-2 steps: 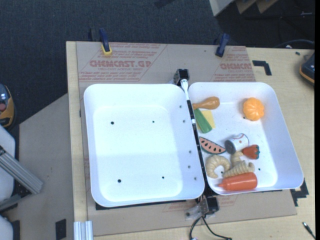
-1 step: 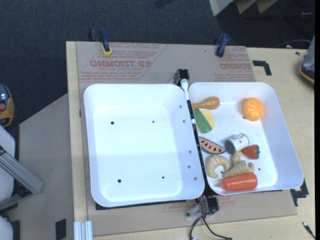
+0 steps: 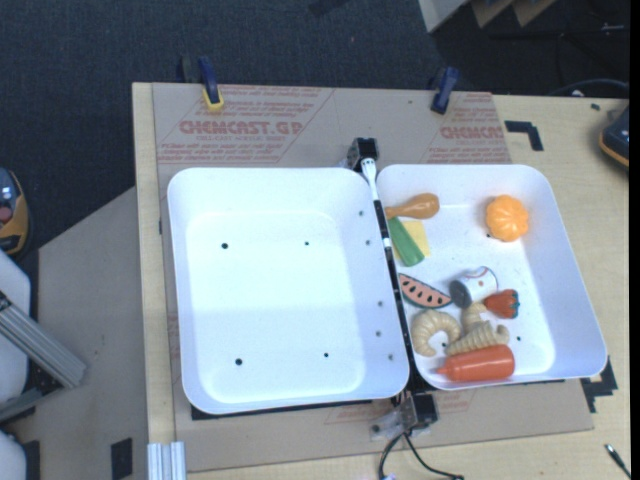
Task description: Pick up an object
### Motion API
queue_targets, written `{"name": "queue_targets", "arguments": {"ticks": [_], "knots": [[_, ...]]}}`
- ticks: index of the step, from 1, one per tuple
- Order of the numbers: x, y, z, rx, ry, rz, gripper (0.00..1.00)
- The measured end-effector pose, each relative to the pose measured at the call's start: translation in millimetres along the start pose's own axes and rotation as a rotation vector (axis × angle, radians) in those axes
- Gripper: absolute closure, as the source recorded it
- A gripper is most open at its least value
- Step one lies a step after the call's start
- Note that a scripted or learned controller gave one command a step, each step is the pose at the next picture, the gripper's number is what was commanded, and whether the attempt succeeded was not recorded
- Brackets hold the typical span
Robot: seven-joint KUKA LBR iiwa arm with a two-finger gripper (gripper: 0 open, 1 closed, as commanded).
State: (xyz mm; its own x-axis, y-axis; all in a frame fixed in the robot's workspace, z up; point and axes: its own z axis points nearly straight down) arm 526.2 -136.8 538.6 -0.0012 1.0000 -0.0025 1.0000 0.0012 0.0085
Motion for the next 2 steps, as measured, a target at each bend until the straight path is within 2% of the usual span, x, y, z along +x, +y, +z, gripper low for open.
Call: {"name": "queue_targets", "arguments": {"ticks": [1, 2], "knots": [[-7.3, -38.2, 2.5, 0.010, 0.003, 0.003, 1.00], [-67.1, 36.6, 3.6, 0.001, -0.003, 0.004, 1.00]]}}
